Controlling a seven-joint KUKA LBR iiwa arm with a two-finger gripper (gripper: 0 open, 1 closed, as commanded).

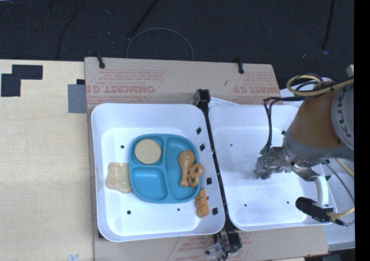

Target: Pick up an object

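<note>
Hovering gripper (265,168) in right bin (248,213), grip unclear, well apart from blue tray (151,187).

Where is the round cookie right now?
The round cookie sits in the blue tray's upper-left compartment, inside the left bin.

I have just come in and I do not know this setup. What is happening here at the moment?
A grey robot arm with an orange band reaches in from the right, and its gripper is down in the right bin. I see nothing between its fingers. All the objects are in the left bin: a blue divided plate carrying a round cracker and a pretzel-like piece, a pale piece beside the plate's left edge, and a small brown piece by its lower right corner.
</note>
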